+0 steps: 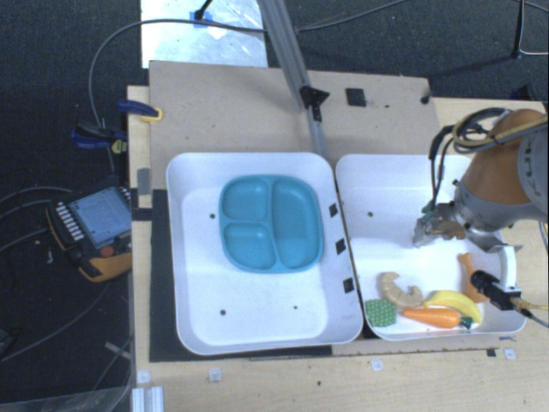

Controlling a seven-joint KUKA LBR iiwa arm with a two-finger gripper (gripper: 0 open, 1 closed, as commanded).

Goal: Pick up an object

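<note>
Along the front edge of the right bin (377, 187) lie the toys — a green piece (381, 312) at the front left corner, a tan curved piece (400, 290) just behind it, an orange carrot (431, 318) and a yellow banana (455, 301) touching one another toward the front right corner. Another orange piece (468, 273) sits by the right wall, just behind the banana. Over the middle of this bin hangs the gripper (429, 230), low above the white floor and apart from all the toys; the fingers look close together with nothing between them. Behind it the grey arm (502, 178) with its orange band reaches off the right edge of the counter (257, 110). Beside it, the left bin (197, 316) carries a blue divided plate (272, 223), set toward its back half.
</note>
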